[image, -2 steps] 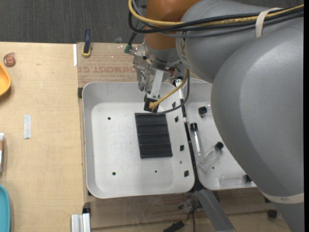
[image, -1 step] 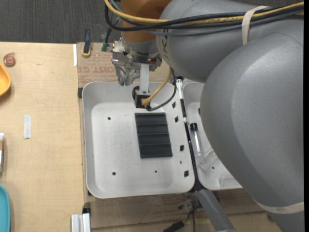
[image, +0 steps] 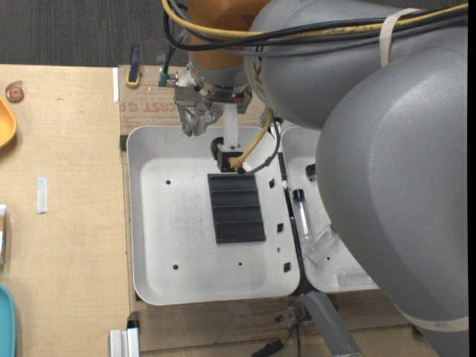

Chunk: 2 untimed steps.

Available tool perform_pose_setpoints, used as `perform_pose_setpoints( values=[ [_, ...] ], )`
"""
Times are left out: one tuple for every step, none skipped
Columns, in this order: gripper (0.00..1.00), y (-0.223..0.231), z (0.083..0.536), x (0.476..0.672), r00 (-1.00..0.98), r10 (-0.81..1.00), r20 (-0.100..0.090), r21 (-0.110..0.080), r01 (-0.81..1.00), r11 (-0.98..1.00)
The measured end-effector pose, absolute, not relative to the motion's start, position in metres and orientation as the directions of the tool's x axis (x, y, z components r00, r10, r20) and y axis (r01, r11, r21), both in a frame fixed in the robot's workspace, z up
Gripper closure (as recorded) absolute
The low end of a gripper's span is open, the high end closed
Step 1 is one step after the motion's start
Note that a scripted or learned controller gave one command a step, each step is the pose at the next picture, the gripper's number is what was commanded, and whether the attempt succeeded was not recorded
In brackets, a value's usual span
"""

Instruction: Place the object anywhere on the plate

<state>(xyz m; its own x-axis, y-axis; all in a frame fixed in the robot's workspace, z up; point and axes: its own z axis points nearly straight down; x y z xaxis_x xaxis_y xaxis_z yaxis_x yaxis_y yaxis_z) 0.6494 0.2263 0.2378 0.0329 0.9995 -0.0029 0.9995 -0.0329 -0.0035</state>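
The arm is hovering its hand (image: 195, 119), finger state impossible to tell, at twelve o'clock over the left bin (image: 149, 274), needing a centred descent onto the ribbed black object (image: 236, 208).

Robot arm (image: 372, 125): smooth, rounded grey housings are filling the right side, with an orange band (image: 223, 13) sitting above the wrist. Black and yellow cables (image: 216, 30) are looping across the band; a white tie (image: 387, 32) is binding them. Metallic gripper (image: 195, 121) hardware is hanging below.
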Motion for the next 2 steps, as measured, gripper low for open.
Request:
perform_pose_setpoints(
  values=[
    [1.00,0.227,0.235,0.643,-0.073,0.997,-0.002,-0.003,0.997,0.073],
    [1.00,0.223,0.220,0.617,-0.148,0.989,-0.002,-0.004,0.989,0.148]
  ],
)
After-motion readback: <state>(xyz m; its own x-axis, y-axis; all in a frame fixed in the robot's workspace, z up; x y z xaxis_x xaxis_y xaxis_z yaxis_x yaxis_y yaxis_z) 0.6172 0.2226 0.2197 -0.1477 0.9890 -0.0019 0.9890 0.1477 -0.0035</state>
